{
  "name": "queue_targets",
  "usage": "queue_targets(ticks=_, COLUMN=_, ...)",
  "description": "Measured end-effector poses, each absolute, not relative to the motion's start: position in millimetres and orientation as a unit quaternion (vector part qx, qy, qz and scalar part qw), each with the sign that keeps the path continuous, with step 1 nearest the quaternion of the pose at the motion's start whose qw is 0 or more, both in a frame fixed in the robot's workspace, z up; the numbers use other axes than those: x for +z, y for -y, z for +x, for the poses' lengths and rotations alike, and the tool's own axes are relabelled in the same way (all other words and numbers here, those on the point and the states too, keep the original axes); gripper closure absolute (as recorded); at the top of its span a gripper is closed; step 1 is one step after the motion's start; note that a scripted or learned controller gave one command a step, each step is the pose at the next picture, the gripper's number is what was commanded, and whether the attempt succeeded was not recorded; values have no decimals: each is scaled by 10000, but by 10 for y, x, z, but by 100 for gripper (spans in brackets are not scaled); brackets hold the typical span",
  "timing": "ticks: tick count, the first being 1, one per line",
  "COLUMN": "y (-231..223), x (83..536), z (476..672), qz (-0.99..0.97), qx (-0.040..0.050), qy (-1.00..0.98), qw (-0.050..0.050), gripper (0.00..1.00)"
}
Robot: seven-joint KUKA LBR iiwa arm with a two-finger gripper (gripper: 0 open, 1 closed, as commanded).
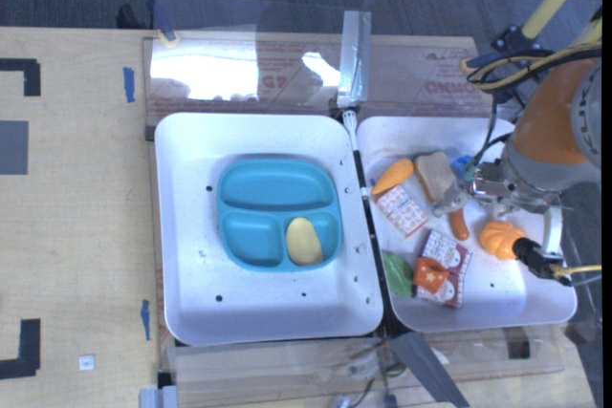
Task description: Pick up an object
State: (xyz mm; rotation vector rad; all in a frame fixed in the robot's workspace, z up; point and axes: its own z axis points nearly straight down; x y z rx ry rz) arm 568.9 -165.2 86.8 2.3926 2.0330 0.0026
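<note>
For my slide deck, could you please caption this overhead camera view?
KUKA arm's tool over the right bin of toy food; blue tray with yellow piece in left bin.

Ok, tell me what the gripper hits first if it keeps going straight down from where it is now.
Probably the small red sausage-shaped piece, lying just under the gripper in the right bin. The bread slice sits close beside it. Depth is unclear.

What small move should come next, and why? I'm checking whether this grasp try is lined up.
Probably a short descent: the gripper hovers over the right bin, just above the small red sausage, beside the bread slice. Nothing visibly sits between its fingers yet.
</note>
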Motion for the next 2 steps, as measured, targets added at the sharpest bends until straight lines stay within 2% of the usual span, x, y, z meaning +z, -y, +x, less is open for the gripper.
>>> queue_targets(ticks=1, y=1655, x=989, z=5706, qz=7628, qx=29, qy=-6466, qw=33, gripper=100)
queue_targets(ticks=2, y=1165, x=2238, z=6016, qz=7933, qx=62, qy=-6088, qw=47, gripper=100)
